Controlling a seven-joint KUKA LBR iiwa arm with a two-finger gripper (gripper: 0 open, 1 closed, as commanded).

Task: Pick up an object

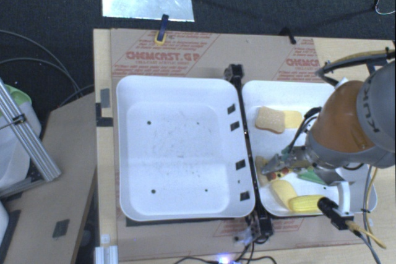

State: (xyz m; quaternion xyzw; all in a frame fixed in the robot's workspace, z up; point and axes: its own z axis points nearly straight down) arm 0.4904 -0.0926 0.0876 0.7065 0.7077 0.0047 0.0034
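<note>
- My two-finger gripper point(276, 165) sits low in the right white bin point(278, 91); whether it's apart or closed, I cannot tell.
- A pale yellow rounded block point(283, 190) lies just below it.
- A tan sponge-like slab point(276, 119) lies above, apart.

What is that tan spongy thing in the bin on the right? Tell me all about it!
It looks like a sponge: a pale tan, flattish block with rounded corners and a wavy lower edge, soft and foamy looking. One end is paler yellow. It lies flat on the floor of the right bin, in the far half, a little way from the divider between the bins. Nothing seems to touch it; the other items and the arm's hand sit nearer the camera.
</note>
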